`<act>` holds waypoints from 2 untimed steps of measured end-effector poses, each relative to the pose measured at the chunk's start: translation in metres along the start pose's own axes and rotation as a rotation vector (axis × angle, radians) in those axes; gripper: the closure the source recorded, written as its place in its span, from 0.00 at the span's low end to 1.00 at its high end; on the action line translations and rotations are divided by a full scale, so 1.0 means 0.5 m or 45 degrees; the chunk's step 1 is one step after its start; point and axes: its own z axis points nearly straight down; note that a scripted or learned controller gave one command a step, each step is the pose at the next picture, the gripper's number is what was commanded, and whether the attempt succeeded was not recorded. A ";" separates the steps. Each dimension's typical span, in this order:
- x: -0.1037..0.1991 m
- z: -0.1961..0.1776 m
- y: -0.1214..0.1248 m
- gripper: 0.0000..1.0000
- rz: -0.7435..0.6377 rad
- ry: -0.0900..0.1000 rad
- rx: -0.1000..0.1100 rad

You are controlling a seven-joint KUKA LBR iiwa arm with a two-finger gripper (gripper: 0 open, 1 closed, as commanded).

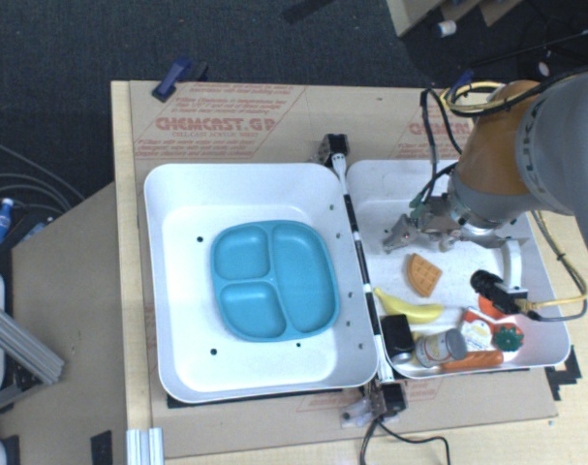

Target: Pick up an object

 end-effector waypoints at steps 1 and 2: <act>0.008 0.019 0.160 0.00 -0.003 -0.001 -0.002; 0.001 0.021 -0.077 0.00 0.000 0.000 0.002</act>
